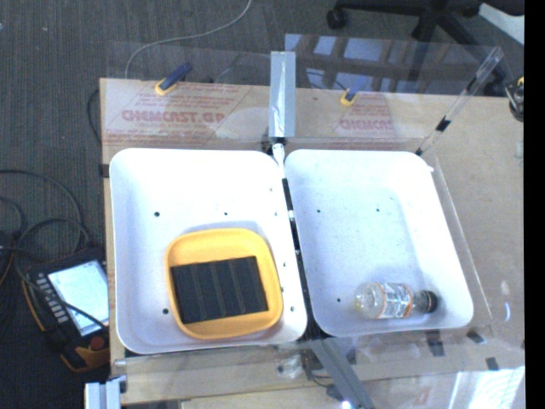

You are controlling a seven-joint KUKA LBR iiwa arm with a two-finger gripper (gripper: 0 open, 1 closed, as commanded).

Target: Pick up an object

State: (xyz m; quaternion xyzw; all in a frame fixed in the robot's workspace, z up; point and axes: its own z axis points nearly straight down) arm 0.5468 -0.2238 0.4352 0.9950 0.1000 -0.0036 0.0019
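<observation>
A yellow rectangular tray-like object [224,283] with a dark ribbed centre lies in the left white bin [136,194], toward its front. In the right white bin [366,194] a small clear plastic bottle [393,300] with a dark cap lies on its side near the front edge, cap pointing right.
Clear acrylic panels [375,100] stand behind the bins, held with yellow clamps [173,77]. A metal divider post [282,92] rises between the bins at the back. A tablet-like device [75,292] and cables lie on the floor to the left. An office chair base [417,11] is at the top.
</observation>
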